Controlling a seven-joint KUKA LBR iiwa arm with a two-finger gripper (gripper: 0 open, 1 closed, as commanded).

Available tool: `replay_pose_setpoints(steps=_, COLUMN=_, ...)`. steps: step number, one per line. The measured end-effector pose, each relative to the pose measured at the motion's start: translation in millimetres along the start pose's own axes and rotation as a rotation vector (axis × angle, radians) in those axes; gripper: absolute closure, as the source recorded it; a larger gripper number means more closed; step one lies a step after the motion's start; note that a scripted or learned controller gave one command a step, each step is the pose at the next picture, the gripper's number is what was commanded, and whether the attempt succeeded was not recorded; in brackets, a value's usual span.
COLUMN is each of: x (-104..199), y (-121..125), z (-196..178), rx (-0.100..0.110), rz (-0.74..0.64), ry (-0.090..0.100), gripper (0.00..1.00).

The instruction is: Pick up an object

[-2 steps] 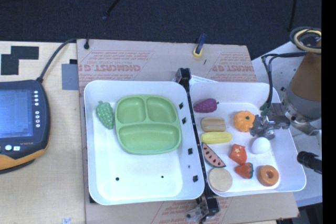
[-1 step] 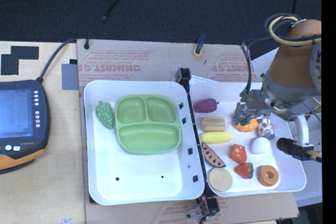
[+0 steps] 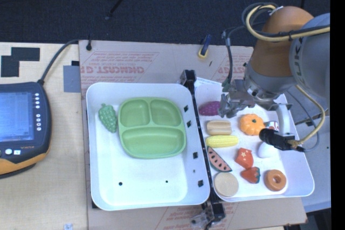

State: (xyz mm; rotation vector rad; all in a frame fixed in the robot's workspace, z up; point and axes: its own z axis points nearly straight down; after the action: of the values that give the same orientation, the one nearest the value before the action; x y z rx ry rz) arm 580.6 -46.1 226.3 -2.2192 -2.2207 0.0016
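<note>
Hand (image 3: 229,107): grip state cannot be told; hovers over right bin (image 3: 302,188), near purple toy (image 3: 209,109). Toy: likely light, hard, slippery plastic; grasp best across its narrow middle.

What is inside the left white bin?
The left bin holds a green divided plate and green toy grapes beside it. Whatever lies under the plate is covered.

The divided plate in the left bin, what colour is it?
Light green; the plate shows clearly in the camera view.
</note>
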Motion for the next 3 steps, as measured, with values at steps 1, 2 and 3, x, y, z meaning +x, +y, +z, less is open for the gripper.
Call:
replay_pose_setpoints(steps=1, x=25.0, y=37.2, z=-8.1, rx=0.0, rz=0.002, ry=0.0, gripper=1.0)
replay_pose_setpoints(steps=2, x=26.1, y=39.1, z=-6.0, rx=0.001, rz=-0.003, ry=-0.001, gripper=1.0)
replay_pose_setpoints(steps=3, x=27.0, y=34.2, z=-10.0, rx=0.002, rz=-0.001, ry=-0.001, gripper=1.0)
